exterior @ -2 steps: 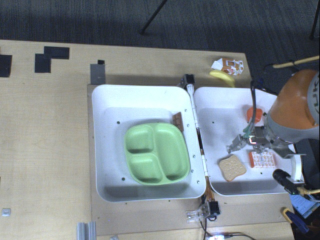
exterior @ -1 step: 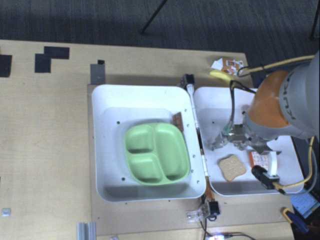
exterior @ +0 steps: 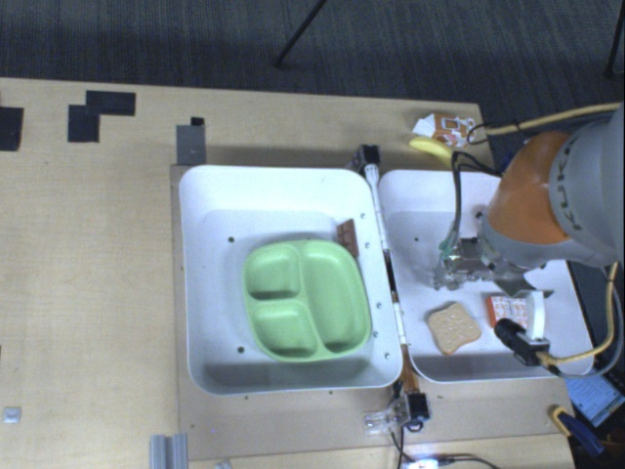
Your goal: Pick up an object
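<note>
1. No writing is reading clearly; a red-and-white packet point(exterior: 510, 310) is lying just right of the gripper point(exterior: 451, 274), its print too small to make out.
2. The gripper is hanging low inside the right bin point(exterior: 415, 203), with bare floor opening beyond it toward the far wall; whether its jaws are spread, I cannot tell.
3. One tan bread slice point(exterior: 454, 327) is sitting just below the gripper, apart from it.
4. One green divided tray point(exterior: 307, 299) is resting in the left bin point(exterior: 210, 262), well left of the gripper.

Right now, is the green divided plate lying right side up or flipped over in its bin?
Right side up: the green divided plate lies flat in the left bin, its three hollow compartments facing the camera.
</note>
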Available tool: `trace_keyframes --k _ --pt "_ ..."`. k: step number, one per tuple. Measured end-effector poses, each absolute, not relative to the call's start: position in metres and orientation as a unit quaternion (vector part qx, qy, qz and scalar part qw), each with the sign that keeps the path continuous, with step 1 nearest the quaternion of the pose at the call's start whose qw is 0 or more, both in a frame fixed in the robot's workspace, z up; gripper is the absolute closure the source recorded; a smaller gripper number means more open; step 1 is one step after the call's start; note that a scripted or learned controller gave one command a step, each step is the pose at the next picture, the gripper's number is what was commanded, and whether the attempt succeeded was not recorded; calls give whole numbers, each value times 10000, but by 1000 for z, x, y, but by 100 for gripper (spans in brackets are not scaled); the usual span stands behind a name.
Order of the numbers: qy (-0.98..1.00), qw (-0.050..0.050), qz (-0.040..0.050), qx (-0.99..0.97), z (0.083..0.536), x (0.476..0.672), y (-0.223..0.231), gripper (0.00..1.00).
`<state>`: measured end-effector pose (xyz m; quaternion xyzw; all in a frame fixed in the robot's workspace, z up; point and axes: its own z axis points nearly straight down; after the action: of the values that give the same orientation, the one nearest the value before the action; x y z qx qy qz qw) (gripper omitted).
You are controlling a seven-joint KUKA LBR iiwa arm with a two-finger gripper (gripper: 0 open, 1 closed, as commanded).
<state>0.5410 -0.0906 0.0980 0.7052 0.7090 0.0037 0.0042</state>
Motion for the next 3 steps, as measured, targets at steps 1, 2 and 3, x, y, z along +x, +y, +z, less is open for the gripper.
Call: trace_keyframes --k 1,2,3 --pt "7081 18 7 7061 123 565 -165 100" --pt "7084 12 7 7058 122 565 -165 0" --pt "7084 20 19 7059 87 514 -104 0"
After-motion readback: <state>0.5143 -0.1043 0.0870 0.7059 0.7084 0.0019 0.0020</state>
